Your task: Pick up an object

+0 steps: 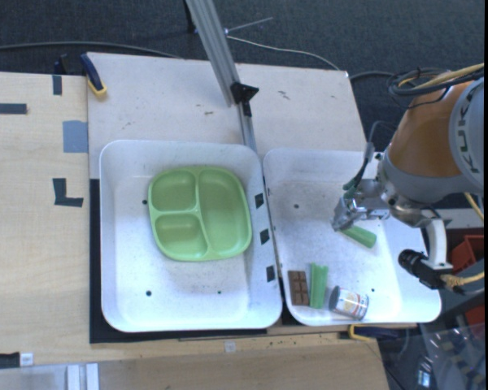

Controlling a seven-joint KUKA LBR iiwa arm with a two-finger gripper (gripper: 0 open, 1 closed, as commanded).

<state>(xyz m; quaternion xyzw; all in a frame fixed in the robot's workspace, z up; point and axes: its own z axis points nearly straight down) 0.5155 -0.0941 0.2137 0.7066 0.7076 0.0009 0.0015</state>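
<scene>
My gripper (347, 216) hangs low over the right bin (309, 177), near that bin's right side. A small green block (361, 236) lies just below and to the right of the fingertips, touching or almost touching them. Nothing shows between the fingers. Along the right bin's front edge lie a brown chocolate bar (298, 288), a green stick (318, 284) and a small jar (348, 302) on its side. A green divided plate (200, 213) rests in the left bin (122, 283).
A grey metal pole (215, 43) slants down from the top to the seam between the bins. A blue and yellow clamp (93, 74) sits at the bench's far left corner. The arm's orange band (427, 140) looms over the right bin's right rim.
</scene>
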